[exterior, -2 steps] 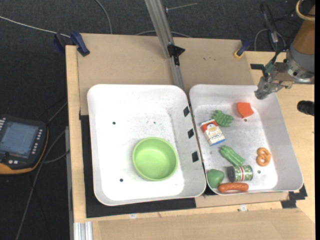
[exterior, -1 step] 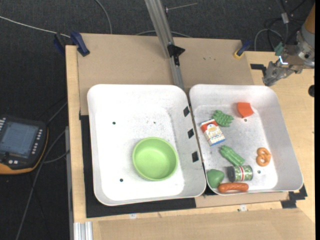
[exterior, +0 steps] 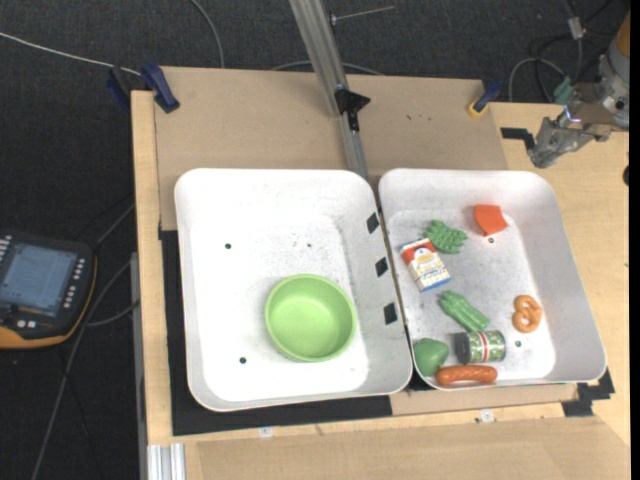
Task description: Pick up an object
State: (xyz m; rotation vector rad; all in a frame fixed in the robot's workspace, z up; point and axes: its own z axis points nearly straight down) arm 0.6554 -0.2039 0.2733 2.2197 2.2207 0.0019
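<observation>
Glossy plastic green bowl [exterior: 310, 317], speckled matt white bins [exterior: 260, 208], bare wooden bench [exterior: 420, 123]

Left white bin [exterior: 192, 268] and right white bin [exterior: 572, 268] are sitting side by side mid-bench [exterior: 250, 118], with black clips [exterior: 380, 265] sitting along their shared rims. Blue clamps are gripping the bench's far-left [exterior: 158, 86] and far-right [exterior: 487, 94] corners. An aluminium pole [exterior: 315, 28] is slanting over the far edge. A teach pendant [exterior: 40, 288] is lying beyond the left edge.
</observation>
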